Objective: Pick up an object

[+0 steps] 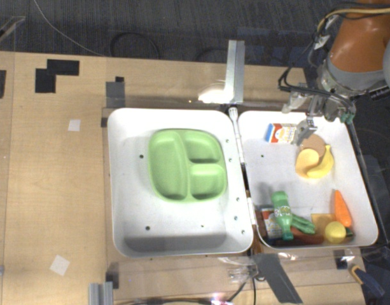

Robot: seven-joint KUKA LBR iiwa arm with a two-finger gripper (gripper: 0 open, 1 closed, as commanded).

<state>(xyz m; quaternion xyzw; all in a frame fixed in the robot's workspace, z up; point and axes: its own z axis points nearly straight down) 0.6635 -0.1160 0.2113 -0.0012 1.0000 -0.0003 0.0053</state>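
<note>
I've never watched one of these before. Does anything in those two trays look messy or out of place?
Nothing looks spilled or broken. The left bin holds a green divided plate lying flat. The right bin is more jumbled: a green bottle, a carrot and a lemon crowd its near corner, while the gripper hovers over a yellow toy.

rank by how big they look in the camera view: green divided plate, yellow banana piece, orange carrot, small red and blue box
1. green divided plate, by far the largest
2. yellow banana piece
3. small red and blue box and orange carrot: these look about alike, so I won't rank them against each other
</note>
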